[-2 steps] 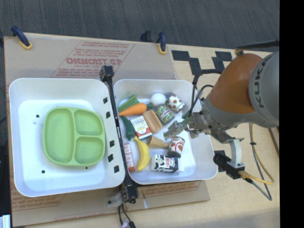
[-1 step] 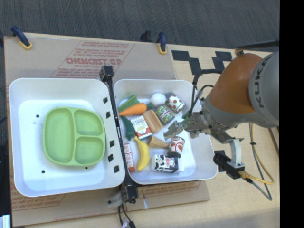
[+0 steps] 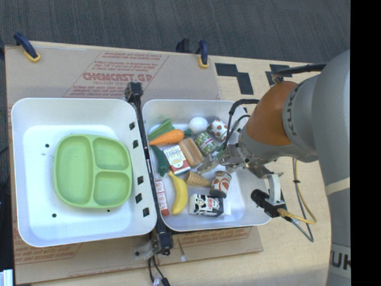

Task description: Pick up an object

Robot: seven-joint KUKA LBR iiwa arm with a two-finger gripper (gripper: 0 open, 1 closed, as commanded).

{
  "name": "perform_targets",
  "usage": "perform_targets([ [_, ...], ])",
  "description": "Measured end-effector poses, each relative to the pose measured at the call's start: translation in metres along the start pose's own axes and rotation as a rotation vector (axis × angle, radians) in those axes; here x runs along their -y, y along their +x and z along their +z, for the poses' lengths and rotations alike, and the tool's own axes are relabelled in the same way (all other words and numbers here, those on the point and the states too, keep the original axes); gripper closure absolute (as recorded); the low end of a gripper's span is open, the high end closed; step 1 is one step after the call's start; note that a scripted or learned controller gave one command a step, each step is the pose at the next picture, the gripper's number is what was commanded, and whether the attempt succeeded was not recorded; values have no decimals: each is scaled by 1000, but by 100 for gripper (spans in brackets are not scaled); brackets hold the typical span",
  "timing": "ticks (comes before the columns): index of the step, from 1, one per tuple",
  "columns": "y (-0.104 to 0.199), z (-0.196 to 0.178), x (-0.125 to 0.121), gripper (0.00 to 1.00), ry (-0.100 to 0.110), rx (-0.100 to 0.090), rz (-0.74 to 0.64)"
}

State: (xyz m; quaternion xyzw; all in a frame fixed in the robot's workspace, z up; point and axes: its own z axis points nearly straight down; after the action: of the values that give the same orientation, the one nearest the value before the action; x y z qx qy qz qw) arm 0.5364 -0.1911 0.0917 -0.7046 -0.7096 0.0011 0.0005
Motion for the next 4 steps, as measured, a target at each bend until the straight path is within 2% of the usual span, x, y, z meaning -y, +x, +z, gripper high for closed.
perform_targets([
  [1, 0, -10, 0, 100, 2, 1, -4],
  [2, -15, -136, 3, 100, -3, 0, 2],
  [3, -21, -203, -49, 100, -3, 0, 2],
  [4, 34, -152, -59, 100, 1, -2, 0],
])
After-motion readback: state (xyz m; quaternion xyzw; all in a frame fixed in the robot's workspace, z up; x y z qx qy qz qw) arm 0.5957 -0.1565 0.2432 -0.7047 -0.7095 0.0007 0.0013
